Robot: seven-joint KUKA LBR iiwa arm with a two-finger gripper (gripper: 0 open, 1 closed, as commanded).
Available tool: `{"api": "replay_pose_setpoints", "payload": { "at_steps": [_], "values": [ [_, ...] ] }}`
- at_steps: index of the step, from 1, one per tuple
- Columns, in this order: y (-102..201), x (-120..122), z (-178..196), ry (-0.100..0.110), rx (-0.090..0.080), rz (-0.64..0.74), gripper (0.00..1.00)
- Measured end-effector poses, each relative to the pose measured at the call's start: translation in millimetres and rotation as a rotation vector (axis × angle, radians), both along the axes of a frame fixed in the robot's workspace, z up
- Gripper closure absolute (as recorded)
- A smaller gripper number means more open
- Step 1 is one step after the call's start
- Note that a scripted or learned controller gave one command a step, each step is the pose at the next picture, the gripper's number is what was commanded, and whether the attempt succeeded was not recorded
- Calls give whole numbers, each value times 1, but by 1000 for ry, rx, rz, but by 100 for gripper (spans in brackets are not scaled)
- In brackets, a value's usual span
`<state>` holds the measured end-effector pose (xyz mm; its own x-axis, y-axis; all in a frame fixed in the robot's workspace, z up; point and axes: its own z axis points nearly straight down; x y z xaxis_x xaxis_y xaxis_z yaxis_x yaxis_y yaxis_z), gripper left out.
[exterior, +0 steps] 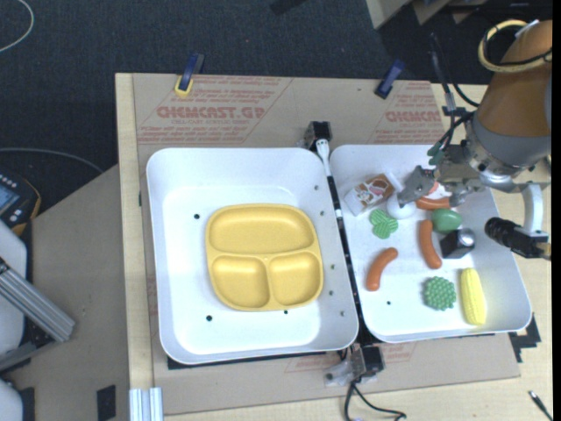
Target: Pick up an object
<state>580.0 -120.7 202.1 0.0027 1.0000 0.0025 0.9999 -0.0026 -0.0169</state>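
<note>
My gripper (pixel 436 193) hangs over the upper right part of the right bin (pixel 399 323), under the grey arm with the orange band. Directly beneath it lie a small orange sausage (pixel 432 204) and a green piece (pixel 448 219), partly covered by the gripper. Nearby in the same bin are a white and brown packet (pixel 370 192), a green leafy toy (pixel 383 226), two longer orange sausages (pixel 379 268) (pixel 429 245), a bumpy green ball (pixel 439 293), a yellow corn cob (pixel 472 296) and a small black piece (pixel 457 243).
The left bin (pixel 175 261) holds a yellow divided plate (pixel 263 256). Both bins stand on a cardboard sheet (pixel 263 108) held by clips at the back. Cables run down beside the arm at the right.
</note>
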Motion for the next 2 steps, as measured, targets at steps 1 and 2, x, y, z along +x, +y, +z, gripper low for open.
{"api": "replay_pose_setpoints", "payload": {
  "at_steps": [1, 2],
  "values": [
    [0, 3, 8, -15, -2, 3, 0],
    [-5, -1, -36, -10, -1, 2, 0]
  ]
}}
